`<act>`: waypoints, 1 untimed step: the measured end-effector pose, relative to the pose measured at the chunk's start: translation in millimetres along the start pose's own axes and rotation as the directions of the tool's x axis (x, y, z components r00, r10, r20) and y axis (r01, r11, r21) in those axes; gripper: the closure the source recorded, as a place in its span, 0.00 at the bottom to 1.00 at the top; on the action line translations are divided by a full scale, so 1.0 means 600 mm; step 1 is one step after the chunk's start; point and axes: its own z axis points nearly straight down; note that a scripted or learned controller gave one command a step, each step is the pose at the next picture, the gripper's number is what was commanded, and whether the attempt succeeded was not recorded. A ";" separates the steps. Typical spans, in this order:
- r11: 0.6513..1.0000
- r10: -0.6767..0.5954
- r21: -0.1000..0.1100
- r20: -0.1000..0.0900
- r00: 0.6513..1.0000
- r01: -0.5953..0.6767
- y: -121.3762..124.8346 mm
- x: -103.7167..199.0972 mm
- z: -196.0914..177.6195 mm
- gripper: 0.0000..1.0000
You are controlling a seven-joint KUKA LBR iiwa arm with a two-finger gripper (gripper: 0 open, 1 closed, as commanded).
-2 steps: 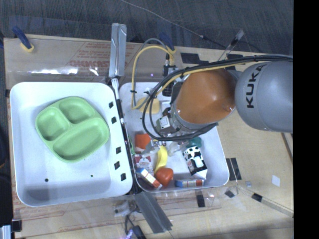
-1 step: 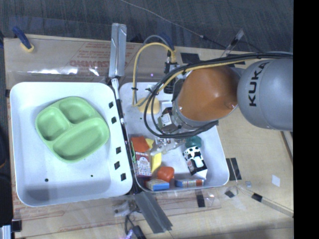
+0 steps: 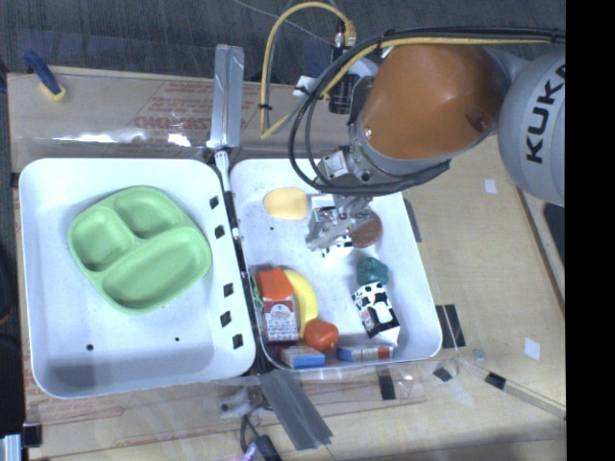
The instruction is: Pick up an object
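Two white bins on the counter (image 3: 480, 257), arm over the right one, nothing clearly held.

Gripper (image 3: 332, 230) hangs at center frame above the right bin (image 3: 423, 296); fingers lost in metal clutter and blur, cannot tell open or closed. Brown round object (image 3: 368, 230) sits just right of the gripper, partly hidden behind it. Yellow egg-like piece (image 3: 285, 203) lies just left of the gripper, apart from it. Lower in that bin: red carton (image 3: 279, 313) touching a banana (image 3: 305, 296), tomato-like red ball (image 3: 321, 335), cow-print carton (image 3: 377, 310) with a teal thing (image 3: 372, 271) above it, small flat items along the bottom wall hard to identify. Left bin (image 3: 38, 257) holds a green divided plate (image 3: 140, 246). Orange band (image 3: 428, 104) covers the bin's upper right corner.
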 end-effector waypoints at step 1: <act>1.000 0.001 -0.009 0.001 1.000 -0.001 0.003 0.001 0.006 0.00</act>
